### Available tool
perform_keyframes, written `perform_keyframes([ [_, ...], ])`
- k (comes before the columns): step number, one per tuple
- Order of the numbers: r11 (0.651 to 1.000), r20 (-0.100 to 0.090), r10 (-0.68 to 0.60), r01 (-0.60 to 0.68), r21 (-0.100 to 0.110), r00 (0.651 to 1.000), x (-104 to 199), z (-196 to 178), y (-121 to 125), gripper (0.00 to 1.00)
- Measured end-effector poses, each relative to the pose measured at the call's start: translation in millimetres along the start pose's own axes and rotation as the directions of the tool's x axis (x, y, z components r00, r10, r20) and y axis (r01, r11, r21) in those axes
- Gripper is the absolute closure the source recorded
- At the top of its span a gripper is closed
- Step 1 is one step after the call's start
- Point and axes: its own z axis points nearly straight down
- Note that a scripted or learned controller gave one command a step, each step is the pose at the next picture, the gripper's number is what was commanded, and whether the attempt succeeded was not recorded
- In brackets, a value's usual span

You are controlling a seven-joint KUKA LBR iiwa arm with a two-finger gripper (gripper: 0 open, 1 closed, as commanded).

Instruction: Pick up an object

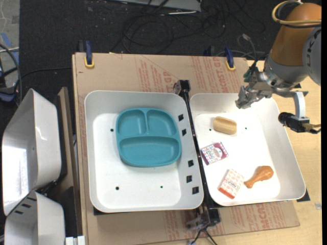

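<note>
In the right bin (286, 152) lie a tan bread roll (225, 125), a small purple-and-white packet (214, 152), a red-and-white carton (230, 182) and an orange chicken drumstick (259, 176). My gripper (244, 101) hangs over the bin's far edge, up and to the right of the roll, touching none of the items. The left bin (97, 137) holds a teal divided tray (148, 137).
The two bins meet along a black divider (193, 147). Cardboard (127, 70) lies under both. A white container (30, 137) stands at the far left. Cables cross the dark floor (153, 29) at the back.
</note>
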Motion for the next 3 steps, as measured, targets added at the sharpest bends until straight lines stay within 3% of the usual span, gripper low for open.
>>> perform_keyframes([
  [1,1.0,0.0,-0.005,0.005,-0.002,1.0,3,-65,1,1.0],
  [2,1.0,0.0,-0.004,0.004,0.003,1.0,3,-89,2,1.0],
  [3,1.0,-0.003,-0.009,0.009,0.009,1.0,53,-68,-9,1.0],
])
